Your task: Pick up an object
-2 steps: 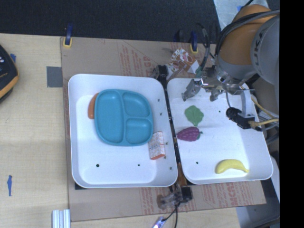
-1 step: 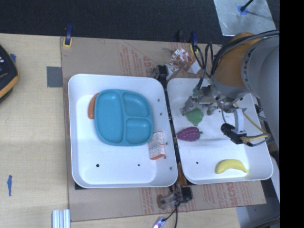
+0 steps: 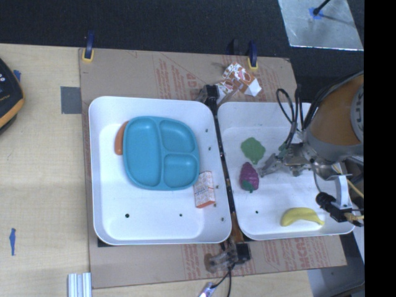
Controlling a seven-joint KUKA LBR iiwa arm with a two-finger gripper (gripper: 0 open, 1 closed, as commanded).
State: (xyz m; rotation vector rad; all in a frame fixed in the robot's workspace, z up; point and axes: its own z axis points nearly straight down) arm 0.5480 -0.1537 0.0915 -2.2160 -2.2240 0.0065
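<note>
In the right bin (image 3: 272, 228) lie a green toy (image 3: 252, 148), a purple toy (image 3: 249, 176) and a yellow banana (image 3: 301, 216). My gripper (image 3: 270, 165) reaches in from the right, low over this bin. Its tip sits just right of the purple toy and just below the green one. Nothing can be seen held in it. The grey arm with its orange band (image 3: 337, 119) covers the bin's right side.
The left bin (image 3: 105, 221) holds a blue divided plate (image 3: 161, 153), an orange item (image 3: 119, 138) tucked under the plate's left edge, and a small packet (image 3: 205, 189) at the right wall. A crumpled wrapper (image 3: 238, 80) lies behind the bins. Black cables (image 3: 288, 107) hang near the wrist.
</note>
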